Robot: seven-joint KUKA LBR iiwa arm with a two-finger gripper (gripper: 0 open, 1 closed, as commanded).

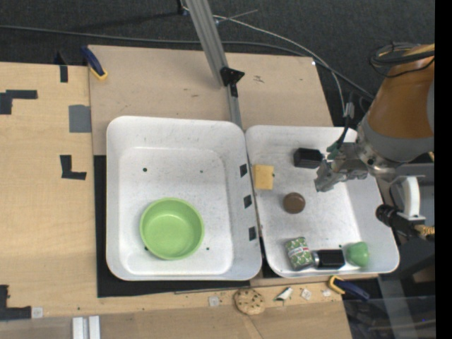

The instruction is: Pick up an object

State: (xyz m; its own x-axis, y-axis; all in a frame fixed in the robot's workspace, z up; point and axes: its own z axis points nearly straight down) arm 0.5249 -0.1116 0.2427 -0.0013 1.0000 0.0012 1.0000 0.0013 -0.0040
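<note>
The gripper [330, 176] was poised over the right bin [373, 221], nothing seen between its fingers, whose state could not be told. The approach step was judged in hand. A descent onto the brown round object [294, 203], just left of the gripper, would be required.

Even, fairly bright overhead light falls on the counter [162, 83], and shadows beneath the objects are soft and short. The two white bins [176, 136] look slightly washed out, with mild glare on their rims. The dark floor along the top stays dim. The focus is a little soft and grainy throughout
</note>
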